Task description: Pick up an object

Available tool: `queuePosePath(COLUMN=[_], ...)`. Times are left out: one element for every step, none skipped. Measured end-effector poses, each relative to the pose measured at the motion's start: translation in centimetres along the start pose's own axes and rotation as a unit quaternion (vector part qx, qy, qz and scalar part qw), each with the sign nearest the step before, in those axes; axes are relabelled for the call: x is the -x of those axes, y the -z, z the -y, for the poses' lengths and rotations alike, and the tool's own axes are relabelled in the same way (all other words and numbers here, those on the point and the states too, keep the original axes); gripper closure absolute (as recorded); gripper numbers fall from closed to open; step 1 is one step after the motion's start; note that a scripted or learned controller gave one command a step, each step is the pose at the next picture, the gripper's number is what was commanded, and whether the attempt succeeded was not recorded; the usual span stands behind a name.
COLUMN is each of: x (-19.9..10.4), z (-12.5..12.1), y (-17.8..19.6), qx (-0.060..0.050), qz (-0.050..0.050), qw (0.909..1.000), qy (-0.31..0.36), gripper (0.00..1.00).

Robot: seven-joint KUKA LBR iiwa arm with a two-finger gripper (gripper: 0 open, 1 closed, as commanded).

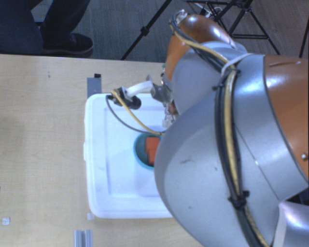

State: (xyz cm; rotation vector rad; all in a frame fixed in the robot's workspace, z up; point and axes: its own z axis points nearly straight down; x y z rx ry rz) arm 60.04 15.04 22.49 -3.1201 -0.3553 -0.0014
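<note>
Pale wooden bench [43, 144], white bin [104, 188] holding a teal and orange object [147, 150], grey carpet [120, 24] beyond, tripod legs [231, 14], a dark shoe [67, 44].

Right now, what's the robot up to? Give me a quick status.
Grey arm looms over the shallow white bin. Round teal object with an orange block on it lies in the bin, half hidden by the arm. Nothing seen held.

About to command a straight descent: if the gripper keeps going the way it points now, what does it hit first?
Hard to say: the arm hides the gripper tip. It seems aimed down into the white bin; nearest visible things are a teal object with an orange piece, otherwise the bin floor.
</note>
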Motion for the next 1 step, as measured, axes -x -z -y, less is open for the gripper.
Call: queuePosePath(x=[-0.73], z=[8.21], y=[-4.18], qx=[0.000], qz=[0.000], qw=[0.9980], qy=[0.063], gripper=[1.00])
